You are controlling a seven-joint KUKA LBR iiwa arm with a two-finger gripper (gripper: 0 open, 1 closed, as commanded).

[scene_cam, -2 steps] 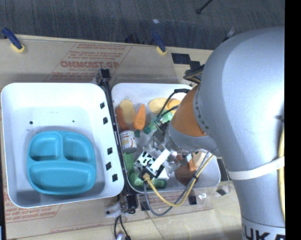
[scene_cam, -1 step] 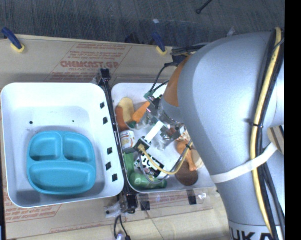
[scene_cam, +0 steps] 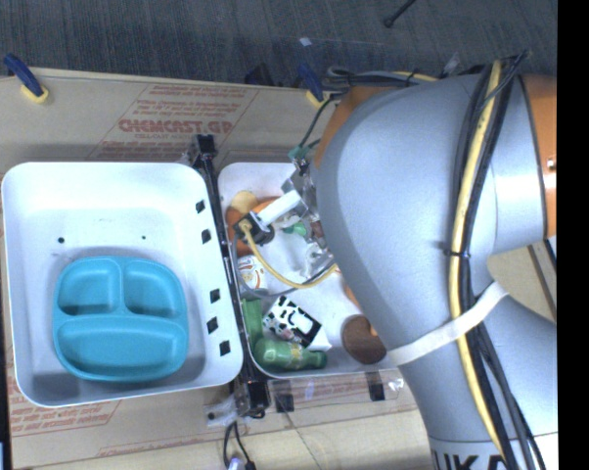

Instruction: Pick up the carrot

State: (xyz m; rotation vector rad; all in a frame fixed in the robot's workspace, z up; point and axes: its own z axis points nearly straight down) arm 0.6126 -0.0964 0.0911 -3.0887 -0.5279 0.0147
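An orange carrot lies at the far left of the right bin, partly hidden behind the robot's bracket. My gripper is low inside this bin, just right of the carrot and over the bin's middle. The bulky grey arm covers the bin's right half and hides most of the gripper. Whether the carrot is touched by the gripper cannot be told.
A blue divided plate lies in the left bin. In the right bin's front lie a black-and-white patterned object, a green object, a brown round thing and a tan item at the back left.
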